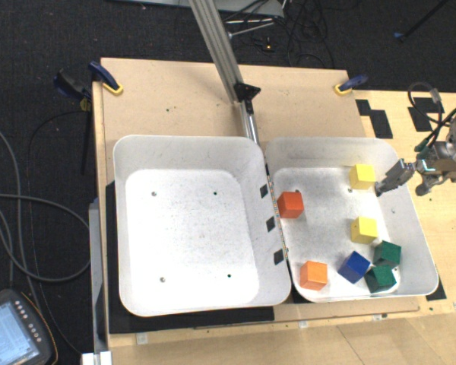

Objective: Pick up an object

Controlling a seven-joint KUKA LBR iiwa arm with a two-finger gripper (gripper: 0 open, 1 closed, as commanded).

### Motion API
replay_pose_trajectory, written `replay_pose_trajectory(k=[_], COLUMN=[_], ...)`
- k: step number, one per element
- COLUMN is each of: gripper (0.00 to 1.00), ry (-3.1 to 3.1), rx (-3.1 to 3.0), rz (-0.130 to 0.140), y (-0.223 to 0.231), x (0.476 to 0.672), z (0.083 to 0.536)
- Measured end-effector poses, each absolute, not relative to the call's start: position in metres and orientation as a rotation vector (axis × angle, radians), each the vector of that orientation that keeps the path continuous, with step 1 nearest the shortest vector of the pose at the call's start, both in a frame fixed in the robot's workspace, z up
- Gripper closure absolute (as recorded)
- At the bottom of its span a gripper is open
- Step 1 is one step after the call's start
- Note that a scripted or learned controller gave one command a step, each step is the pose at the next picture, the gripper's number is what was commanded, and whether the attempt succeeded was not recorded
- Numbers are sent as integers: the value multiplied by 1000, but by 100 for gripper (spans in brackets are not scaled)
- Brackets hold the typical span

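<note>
The gripper (401, 176) is hanging over the right-hand bin (319, 158), coming in from the right side of the bench (182, 97), and honestly I can't tell how it's set from where the camera sits. It's just a dark angled shape at the end of the wrist. Nothing is visibly caught in it.

Closest thing to it is a yellow cube (362, 176), just to its left, close enough that the dark tip looks like it's nearly touching the cube's right side, but I couldn't swear there's contact. A second yellow cube (365, 228) sits a bit below and slightly left of the gripper, apart from the first one.

Further down from the gripper, near the bin's front corner, there's a little cluster: two green blocks (384, 266) bunched together, one above the other, with a blue cube (355, 267) right beside them on the left. An orange cube (314, 274) sits left of the blue one, with a small gap.

Way off to the gripper's left, close to the wall between the bins, there's a darker orange-red cube (290, 204) on its own.

The left bin (137, 158) is well away from the gripper, across the divider.
</note>
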State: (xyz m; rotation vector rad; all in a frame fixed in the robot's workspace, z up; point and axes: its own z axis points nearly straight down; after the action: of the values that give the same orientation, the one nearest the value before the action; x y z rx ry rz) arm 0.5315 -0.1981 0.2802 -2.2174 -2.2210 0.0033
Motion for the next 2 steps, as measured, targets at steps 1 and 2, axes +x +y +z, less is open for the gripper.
replay_pose_trajectory(k=[1, 2], gripper=[0, 0], ry=[-2223, -2218], rx=[-2221, -2220], rz=[0, 4], y=[-198, -201], x=[532, 532], z=[282, 239])
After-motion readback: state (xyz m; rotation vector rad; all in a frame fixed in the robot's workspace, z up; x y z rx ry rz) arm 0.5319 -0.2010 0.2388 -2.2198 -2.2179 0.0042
